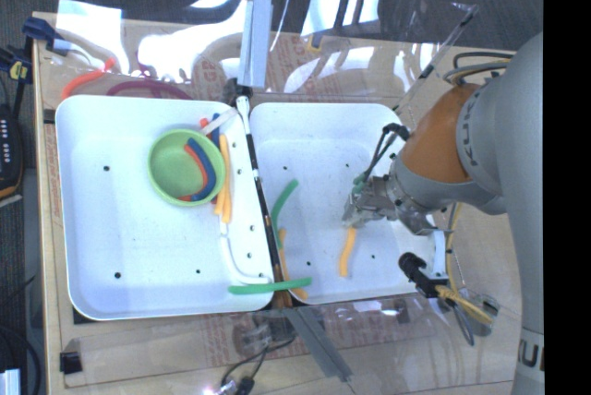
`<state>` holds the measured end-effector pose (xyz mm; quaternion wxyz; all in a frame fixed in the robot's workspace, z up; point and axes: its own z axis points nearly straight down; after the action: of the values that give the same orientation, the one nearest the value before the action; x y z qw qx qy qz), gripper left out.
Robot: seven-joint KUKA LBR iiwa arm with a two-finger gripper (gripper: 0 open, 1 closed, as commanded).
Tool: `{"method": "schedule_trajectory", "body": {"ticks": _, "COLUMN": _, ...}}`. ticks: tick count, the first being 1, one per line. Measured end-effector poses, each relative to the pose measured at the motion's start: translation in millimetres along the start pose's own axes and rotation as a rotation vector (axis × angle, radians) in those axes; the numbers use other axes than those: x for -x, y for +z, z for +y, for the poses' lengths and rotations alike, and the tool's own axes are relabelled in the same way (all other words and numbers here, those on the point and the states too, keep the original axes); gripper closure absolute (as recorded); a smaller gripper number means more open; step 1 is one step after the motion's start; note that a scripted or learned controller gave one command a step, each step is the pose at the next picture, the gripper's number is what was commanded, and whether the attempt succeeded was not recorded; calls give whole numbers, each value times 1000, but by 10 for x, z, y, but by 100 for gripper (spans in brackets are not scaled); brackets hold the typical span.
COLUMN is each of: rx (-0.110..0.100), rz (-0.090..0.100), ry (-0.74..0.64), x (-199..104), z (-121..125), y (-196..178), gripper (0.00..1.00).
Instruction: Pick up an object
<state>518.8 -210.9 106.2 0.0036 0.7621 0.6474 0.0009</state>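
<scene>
Camera view, end effector (359, 209) low in right bin (314, 130)

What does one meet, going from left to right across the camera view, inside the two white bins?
Green bowl in the left bin → green stick in the right bin → orange stick → pincer of the arm.

Wooden bench (369, 56) — two white bins (120, 227) side by side.
</scene>
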Motion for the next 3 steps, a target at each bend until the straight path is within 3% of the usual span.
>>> {"method": "schedule_trajectory", "body": {"ticks": 1, "rx": 0, "rz": -1, "ry": -1, "x": 1, "z": 0, "y": 0, "gripper": 0}}
{"method": "schedule_trajectory", "body": {"ticks": 2, "rx": -7, "rz": 2, "ry": -20, "x": -70, "z": 70, "y": 146, "gripper": 0}}
{"method": "schedule_trajectory", "body": {"ticks": 3, "rx": -5, "rz": 1, "ry": -22, "x": -71, "z": 79, "y": 41, "gripper": 100}}
